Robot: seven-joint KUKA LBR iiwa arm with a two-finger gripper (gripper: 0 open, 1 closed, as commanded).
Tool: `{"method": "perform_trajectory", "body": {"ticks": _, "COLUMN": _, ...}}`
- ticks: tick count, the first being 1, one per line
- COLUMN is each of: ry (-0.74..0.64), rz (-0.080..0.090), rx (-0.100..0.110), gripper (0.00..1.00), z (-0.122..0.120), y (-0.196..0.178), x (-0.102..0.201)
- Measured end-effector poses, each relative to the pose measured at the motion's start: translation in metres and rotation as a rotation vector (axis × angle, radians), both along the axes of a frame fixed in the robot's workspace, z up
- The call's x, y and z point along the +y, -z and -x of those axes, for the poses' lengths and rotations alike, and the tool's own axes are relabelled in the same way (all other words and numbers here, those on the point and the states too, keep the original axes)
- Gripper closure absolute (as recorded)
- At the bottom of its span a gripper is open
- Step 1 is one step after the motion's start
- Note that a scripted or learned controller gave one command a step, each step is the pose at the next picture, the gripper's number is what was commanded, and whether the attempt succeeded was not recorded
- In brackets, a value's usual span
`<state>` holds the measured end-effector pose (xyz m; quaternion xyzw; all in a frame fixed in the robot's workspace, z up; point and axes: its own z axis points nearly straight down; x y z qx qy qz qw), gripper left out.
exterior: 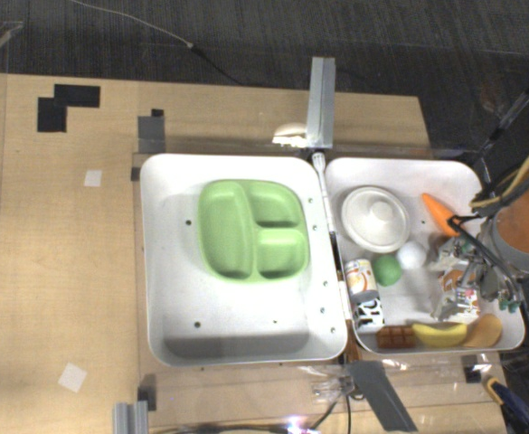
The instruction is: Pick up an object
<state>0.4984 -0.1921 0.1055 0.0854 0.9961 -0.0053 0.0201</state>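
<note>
Camera view. Left bin [169,269]: a green divided tray [250,229]. Right bin [454,172]: white bowl [374,215], carrot [438,212], green ball [387,270], labelled can [361,278] (writing unreadable), banana [440,334], brown block [394,337]. Gripper [458,283], at the frame's right, sits low among them; its grasp state cannot be told.

Grey arm [524,242], orange band, beige cables.

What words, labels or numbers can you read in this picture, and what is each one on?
No text can be read.
Small can in the right bin: orange and white label, print too blurred to read.
Black and white carton below it: markings too small to read.
Hand: coloured marks, illegible.
Green tray: no markings visible.
</note>
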Motion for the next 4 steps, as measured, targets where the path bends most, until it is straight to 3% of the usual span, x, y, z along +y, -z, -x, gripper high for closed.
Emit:
{"method": "perform_trajectory", "body": {"ticks": 1, "ry": 0.044, "rz": -0.011, "rx": 0.02, "gripper": 0.0, "z": 0.0058, "y": 0.0139, "x": 0.0004}}
{"method": "perform_trajectory", "body": {"ticks": 4, "ry": 0.126, "rz": -0.015, "rx": 0.017, "gripper": 0.0, "z": 0.0043, "y": 0.0142, "x": -0.0028}}
